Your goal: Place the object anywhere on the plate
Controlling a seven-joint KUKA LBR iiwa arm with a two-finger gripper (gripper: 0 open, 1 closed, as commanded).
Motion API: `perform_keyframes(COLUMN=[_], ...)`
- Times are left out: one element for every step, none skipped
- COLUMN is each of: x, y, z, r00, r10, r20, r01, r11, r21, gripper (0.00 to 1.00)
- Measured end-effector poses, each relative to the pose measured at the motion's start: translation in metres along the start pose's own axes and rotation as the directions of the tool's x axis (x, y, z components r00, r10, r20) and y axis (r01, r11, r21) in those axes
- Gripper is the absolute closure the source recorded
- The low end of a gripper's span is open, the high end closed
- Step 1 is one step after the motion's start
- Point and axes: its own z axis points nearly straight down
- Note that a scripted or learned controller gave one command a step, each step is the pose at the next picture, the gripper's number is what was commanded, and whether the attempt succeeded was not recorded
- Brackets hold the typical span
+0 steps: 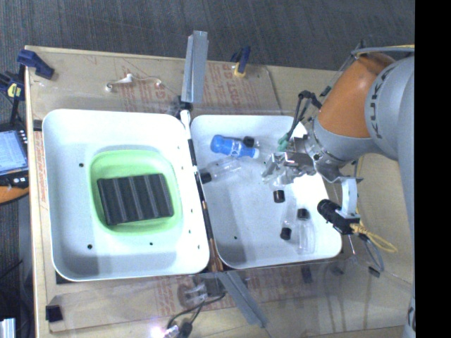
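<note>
The gripper point(280, 169) hovers low over the right bin point(246, 248) near a blue bottle point(229, 145); finger state indeterminate. The green plate point(134, 162) waits in the left bin point(60, 189), presumably as the destination.

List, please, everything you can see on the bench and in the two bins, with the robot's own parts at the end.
bins: 2, white, side by side on the bench; left bin, right bin
plate: 1, green, middle of the left bin
ridged block: 1, dark grey, lying on the plate
bottle: 1, blue with a dark cap, on its side at the far end of the right bin
small dark pieces: several, black, scattered in the right bin's right half
clamp: 1, blue, far edge of the bench
arm: 1, grey with orange band, from the right
pincer: 1, over the right bin
</note>
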Motion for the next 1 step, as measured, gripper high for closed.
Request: perform_keyframes(x=[-0.0001], y=[0.0000], z=[0.0000], r00=[1.000], r10=[0.000], r20=[0.000], r01=[0.000], r11=[1.000], r21=[0.000], gripper=[0.00])
